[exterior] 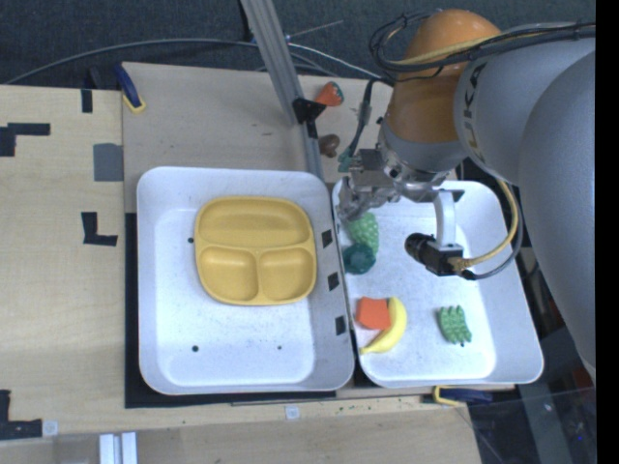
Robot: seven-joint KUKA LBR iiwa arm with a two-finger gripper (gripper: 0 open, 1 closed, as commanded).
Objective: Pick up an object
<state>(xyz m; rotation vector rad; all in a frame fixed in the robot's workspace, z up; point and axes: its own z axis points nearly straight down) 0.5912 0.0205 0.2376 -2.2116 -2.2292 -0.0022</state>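
Note:
My gripper [360,204] hangs over the upper left of the right bin [503,356], directly above a light green bumpy toy [365,230] with a dark teal round piece [359,258] just below it. The arm and wrist cover the fingers from above. Lower in the same bin lie an orange block [371,312] touching a yellow banana [391,329], and a small green ridged toy [454,324] to their right.
The left bin [164,346] holds a yellow three-compartment plate [256,249]. A grey pole [276,56] slants across the bench behind the bins, with a small orange object [331,93] and a brown one [330,145] near it. A black cable fitting [432,252] hangs off the wrist.

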